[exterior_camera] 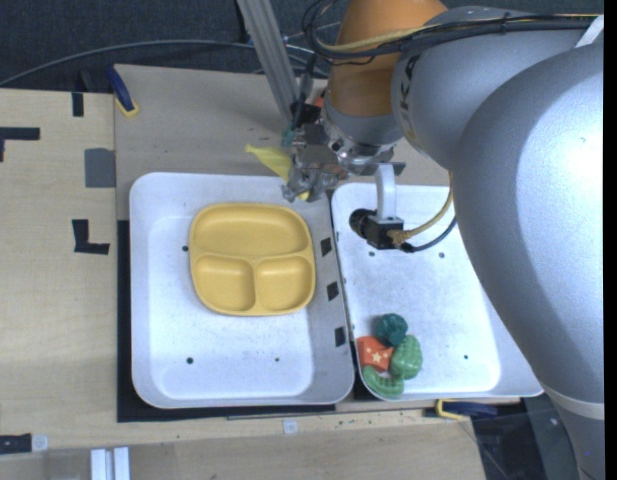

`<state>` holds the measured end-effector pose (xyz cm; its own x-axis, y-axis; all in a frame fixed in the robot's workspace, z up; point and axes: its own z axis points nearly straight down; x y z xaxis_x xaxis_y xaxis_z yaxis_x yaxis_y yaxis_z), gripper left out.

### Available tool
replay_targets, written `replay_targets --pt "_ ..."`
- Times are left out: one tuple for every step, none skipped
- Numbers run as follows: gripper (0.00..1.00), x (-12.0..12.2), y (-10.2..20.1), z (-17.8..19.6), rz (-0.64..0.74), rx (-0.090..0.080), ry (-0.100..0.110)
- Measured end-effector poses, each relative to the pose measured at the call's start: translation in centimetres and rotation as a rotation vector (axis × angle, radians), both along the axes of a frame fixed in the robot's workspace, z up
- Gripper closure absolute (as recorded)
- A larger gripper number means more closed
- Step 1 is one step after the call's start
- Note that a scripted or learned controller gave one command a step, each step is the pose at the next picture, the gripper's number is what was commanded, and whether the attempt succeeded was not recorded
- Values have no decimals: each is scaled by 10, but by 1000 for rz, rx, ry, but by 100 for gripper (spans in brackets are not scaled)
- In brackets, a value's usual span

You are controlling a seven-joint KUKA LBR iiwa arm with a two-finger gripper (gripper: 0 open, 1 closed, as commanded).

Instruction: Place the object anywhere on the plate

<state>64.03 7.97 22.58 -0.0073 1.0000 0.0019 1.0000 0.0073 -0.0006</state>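
1. Hand [306, 180]: it hovers over the left bin's [148, 268] far rim, just beyond the yellow plate [252, 258]; you cannot tell its state.
2. Object [266, 158]: a yellow piece shows beside the hand; whether it is pinched is unclear.
3. Handling, judged: it looks light and thin, perhaps slippery; take it across its middle.

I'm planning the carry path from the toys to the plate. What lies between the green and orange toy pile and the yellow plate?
In the camera view, bare floor of the right bin, the two bins' adjoining rims, then bare floor of the left bin separate the toy pile from the yellow plate.
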Motion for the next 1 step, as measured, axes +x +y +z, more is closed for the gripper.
replay_targets --pt "100 10 30 -4 -2 -1 1"
